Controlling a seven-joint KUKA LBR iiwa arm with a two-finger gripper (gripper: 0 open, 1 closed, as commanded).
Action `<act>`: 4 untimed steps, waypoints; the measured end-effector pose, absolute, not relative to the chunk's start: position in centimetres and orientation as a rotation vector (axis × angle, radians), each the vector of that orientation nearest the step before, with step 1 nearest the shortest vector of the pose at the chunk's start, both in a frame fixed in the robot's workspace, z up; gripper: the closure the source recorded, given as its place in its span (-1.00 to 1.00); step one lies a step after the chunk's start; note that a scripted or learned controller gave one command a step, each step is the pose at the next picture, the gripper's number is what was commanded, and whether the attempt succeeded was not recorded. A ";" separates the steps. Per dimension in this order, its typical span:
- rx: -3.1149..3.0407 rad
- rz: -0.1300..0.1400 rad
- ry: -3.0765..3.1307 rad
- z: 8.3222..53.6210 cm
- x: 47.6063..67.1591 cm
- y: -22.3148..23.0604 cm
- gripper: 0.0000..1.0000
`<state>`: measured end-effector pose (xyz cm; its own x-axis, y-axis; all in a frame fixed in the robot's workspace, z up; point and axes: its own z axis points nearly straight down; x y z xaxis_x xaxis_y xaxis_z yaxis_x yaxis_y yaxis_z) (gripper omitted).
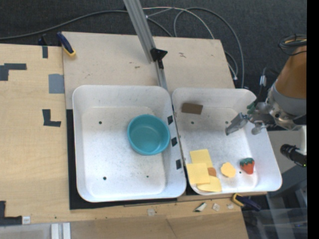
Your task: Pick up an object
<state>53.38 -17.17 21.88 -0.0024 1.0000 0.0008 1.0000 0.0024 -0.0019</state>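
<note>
My gripper (245,127) hangs over the right part of the right bin (219,94), open, with nothing between its fingers (234,125). Below it, near the bin's front right corner, lie a red strawberry toy (247,166) and a round orange-yellow piece (228,170). Several flat yellow pieces (200,171) are stacked at the front left of that bin, with a small brown bit (212,172) beside them. A brown block (192,108) lies at the bin's back left. A teal bowl (148,134) sits upright in the left bin (99,148).
A slanted metal pole (142,29) rises from the back, ending where the two bins meet. Cables (209,19) loop over the dark floor behind the bench. Small clips (66,45) lie on the bench at the back left and by the front edge.
</note>
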 end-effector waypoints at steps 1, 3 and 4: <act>-2.218 0.001 -2.223 21.9 53.4 -17.2 -1.00; -2.215 0.008 -2.218 11.1 54.1 -17.6 -1.00; -2.219 0.003 -2.223 8.8 54.0 -17.5 -1.00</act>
